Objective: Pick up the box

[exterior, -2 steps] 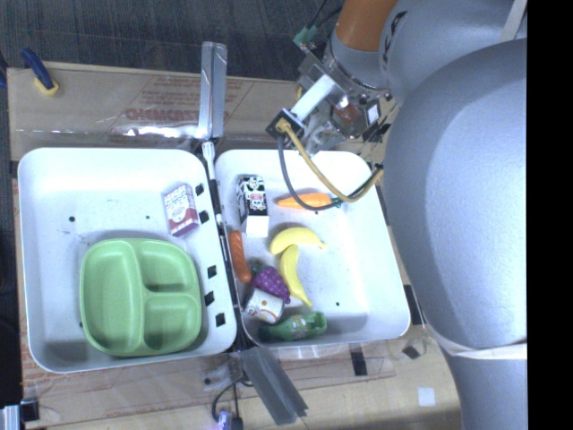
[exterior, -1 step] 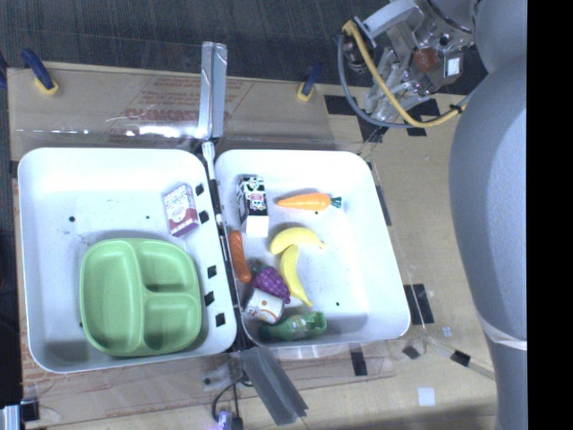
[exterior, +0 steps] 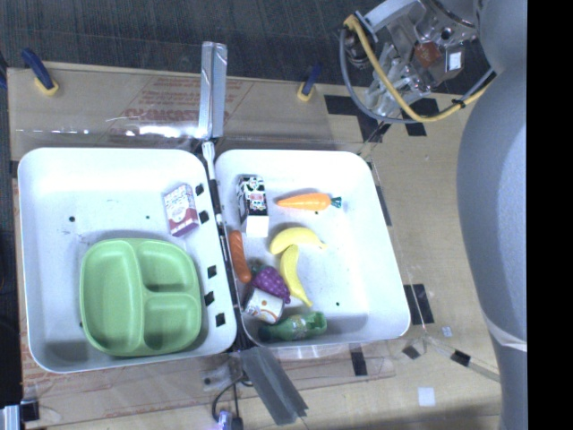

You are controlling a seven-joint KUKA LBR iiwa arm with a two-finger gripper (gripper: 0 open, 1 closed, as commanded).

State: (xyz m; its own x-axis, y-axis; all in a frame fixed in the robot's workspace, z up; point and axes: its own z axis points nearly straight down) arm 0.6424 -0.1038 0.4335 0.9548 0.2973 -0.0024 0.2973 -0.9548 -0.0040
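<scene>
A small red and white box lies in the left bin, near its right wall and just above the green plate. The gripper hangs high above the bench behind the right bin's far right corner, well away from the box and with nothing seen in it.
A green divided plate fills the left bin's front. The right bin holds a black and white carton, a carrot, a banana, a sausage, purple grapes, a small cup and a green item.
</scene>
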